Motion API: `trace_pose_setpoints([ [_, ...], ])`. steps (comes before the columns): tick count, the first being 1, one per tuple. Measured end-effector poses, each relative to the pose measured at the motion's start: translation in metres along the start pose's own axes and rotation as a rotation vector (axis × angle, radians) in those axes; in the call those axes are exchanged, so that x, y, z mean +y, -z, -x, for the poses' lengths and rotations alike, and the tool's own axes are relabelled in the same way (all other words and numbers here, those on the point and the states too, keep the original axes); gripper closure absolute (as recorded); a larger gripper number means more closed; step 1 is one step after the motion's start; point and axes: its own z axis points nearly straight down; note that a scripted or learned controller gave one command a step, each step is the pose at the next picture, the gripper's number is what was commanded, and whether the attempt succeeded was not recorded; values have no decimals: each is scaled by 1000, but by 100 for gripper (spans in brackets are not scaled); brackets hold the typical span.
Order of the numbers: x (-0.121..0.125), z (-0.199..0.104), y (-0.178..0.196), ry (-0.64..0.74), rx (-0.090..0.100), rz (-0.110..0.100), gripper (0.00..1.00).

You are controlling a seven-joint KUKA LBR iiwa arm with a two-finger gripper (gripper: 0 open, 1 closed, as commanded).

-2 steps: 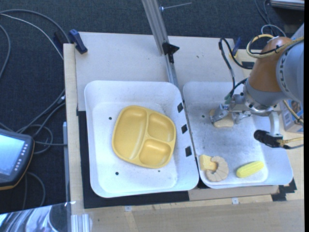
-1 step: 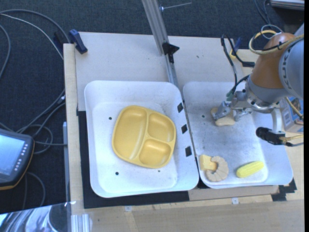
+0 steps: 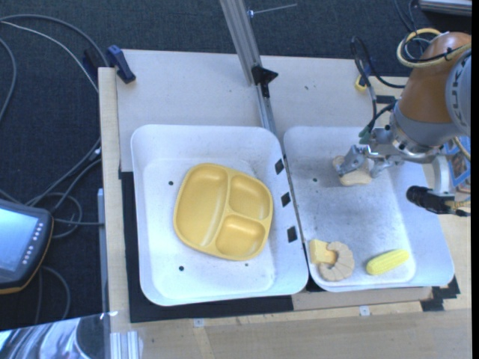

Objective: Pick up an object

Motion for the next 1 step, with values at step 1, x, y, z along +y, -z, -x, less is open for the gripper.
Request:
trace_pose_setpoints([
  [1, 0, 2, 65, 0, -1, 2, 100],
])
